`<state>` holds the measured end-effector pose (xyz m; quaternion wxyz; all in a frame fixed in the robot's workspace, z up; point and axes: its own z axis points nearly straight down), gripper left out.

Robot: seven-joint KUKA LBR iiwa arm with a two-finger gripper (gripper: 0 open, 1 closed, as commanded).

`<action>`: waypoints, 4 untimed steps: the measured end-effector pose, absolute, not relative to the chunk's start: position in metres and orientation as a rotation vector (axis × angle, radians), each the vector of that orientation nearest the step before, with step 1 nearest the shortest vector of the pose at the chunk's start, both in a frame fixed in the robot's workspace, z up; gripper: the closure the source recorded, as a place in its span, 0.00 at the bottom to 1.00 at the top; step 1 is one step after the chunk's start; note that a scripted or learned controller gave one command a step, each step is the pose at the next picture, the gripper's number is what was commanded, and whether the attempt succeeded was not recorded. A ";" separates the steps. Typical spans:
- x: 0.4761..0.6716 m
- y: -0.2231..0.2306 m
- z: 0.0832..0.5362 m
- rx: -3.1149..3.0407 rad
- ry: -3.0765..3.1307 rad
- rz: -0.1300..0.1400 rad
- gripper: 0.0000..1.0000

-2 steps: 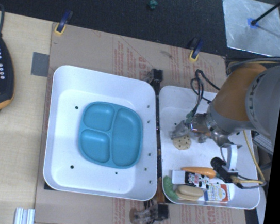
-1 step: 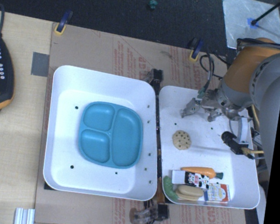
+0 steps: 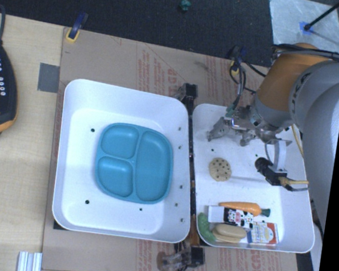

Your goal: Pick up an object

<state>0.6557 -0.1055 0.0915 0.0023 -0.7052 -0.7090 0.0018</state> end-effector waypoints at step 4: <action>0.593 -0.095 0.104 -2.219 -2.226 0.005 0.00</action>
